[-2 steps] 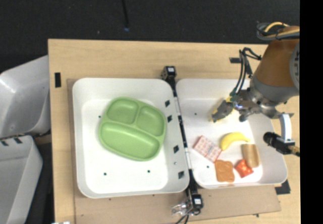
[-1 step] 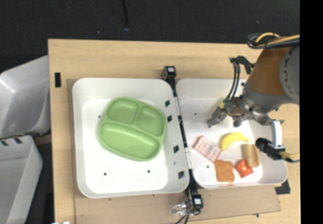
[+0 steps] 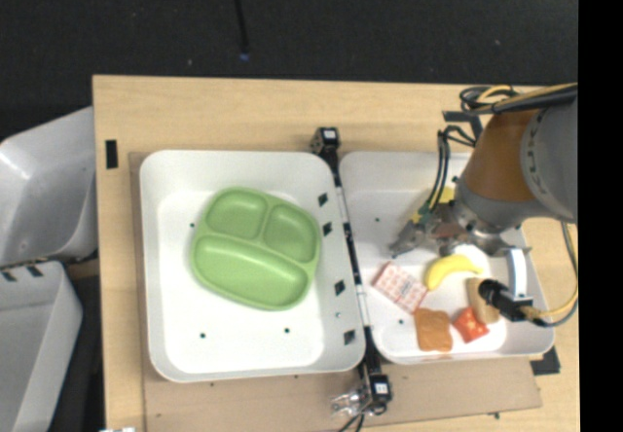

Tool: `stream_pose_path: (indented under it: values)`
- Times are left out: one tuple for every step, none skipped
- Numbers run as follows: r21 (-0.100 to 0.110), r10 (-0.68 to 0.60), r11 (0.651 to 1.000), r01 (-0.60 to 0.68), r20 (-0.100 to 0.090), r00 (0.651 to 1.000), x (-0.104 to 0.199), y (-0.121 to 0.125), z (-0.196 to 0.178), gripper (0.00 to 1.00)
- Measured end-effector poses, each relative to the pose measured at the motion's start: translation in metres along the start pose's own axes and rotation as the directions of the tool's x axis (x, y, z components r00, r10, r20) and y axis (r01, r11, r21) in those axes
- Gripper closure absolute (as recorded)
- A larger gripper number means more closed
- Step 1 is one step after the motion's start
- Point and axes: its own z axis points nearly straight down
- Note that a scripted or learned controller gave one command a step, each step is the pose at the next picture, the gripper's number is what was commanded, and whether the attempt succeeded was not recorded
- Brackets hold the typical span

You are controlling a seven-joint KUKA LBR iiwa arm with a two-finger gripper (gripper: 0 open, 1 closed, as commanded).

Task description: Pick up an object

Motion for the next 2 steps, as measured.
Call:
stream_pose_path:
  values:
    - [-0.007, 0.004, 1.0, -0.004, 0.0, 1.0, -0.001, 0.001, -0.013, 1.0]
    - [-0.009, -0.007, 1.0, 0.007, 0.0, 1.0, -0.001, 0.003, -0.078, 1.0]
